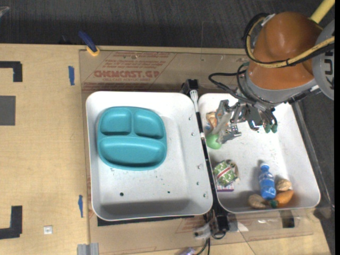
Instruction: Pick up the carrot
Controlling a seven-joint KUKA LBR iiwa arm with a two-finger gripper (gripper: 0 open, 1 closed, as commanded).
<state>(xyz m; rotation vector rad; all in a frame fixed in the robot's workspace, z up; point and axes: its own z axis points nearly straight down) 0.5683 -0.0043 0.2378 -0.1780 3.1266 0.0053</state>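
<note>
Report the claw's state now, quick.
Claw: cannot be told whether open or closed from this view; it hangs over the right bin's upper left, far from the carrot.

A pale wooden bench top (37, 158) fills the left and lower part of the camera view, marked with black tape corners (15, 70) at its left edge and short strips of blue tape (71, 75) near the bins. Under the two bins lies a sheet of brown cardboard (127, 70) printed with red lettering, with a small yellow and blue clamp (89, 43) at its upper left corner. Beyond the bench, along the top and down the right side, runs a dark grey floor (133, 12) with a faint ribbed texture, under even light without hard shadows.
</note>
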